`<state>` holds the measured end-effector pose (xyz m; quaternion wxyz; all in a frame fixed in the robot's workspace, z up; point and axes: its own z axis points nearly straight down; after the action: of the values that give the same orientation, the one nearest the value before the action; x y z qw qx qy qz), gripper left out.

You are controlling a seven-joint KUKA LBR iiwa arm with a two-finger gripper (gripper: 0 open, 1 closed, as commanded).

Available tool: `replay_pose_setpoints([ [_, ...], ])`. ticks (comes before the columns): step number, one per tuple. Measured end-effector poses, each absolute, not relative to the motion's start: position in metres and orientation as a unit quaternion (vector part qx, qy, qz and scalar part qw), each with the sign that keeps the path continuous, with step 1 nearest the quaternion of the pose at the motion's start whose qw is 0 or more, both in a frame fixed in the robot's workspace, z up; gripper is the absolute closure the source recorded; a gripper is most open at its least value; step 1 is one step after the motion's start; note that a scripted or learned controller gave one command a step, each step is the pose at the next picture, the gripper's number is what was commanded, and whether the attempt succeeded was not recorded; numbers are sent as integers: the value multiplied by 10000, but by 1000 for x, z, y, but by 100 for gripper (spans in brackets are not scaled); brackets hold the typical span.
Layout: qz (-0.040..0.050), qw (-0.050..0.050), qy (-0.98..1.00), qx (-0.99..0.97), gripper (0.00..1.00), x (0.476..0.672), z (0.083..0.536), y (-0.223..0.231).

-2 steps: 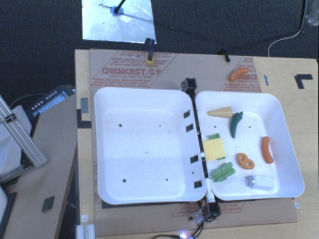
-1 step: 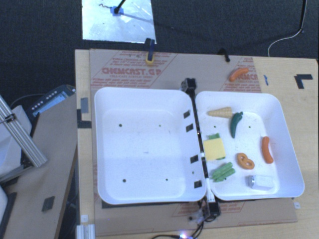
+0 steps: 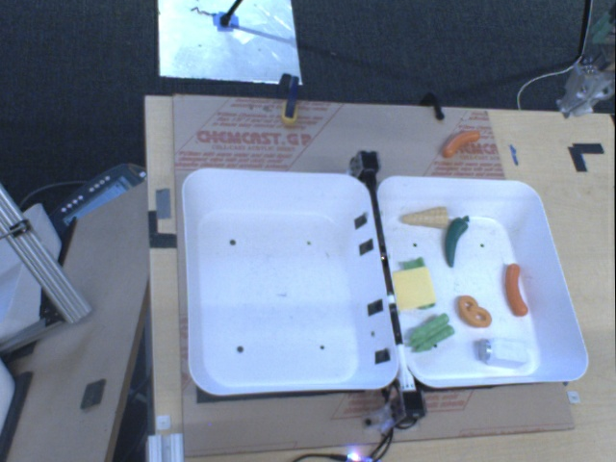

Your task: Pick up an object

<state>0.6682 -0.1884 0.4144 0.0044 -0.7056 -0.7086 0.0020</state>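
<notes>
The right bin [image 3: 549, 229] holds several small toy foods. A cream cone [image 3: 425, 218] lies near its back left, with a dark green pepper [image 3: 453, 239] just right of it. A yellow block with a green tip [image 3: 415, 285] rests against the left wall. Below it lies a green bean bundle [image 3: 429, 333]. A brown pretzel [image 3: 473, 311] sits mid-bin, an orange sausage [image 3: 517, 290] lies to the right, and a white-grey piece [image 3: 500, 352] rests near the front wall.
The left bin [image 3: 207, 210] stands beside the right one, joined by a black hinge strip [image 3: 380, 277]. Another orange sausage [image 3: 461, 143] lies on the bench behind the right bin. A yellow-blue clamp [image 3: 289, 102] sits at the back.
</notes>
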Motion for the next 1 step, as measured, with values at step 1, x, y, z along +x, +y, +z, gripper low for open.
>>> replay_pose_setpoints([
  [1,-38,-81,-7086,-7055,100,663,544,-198],
])
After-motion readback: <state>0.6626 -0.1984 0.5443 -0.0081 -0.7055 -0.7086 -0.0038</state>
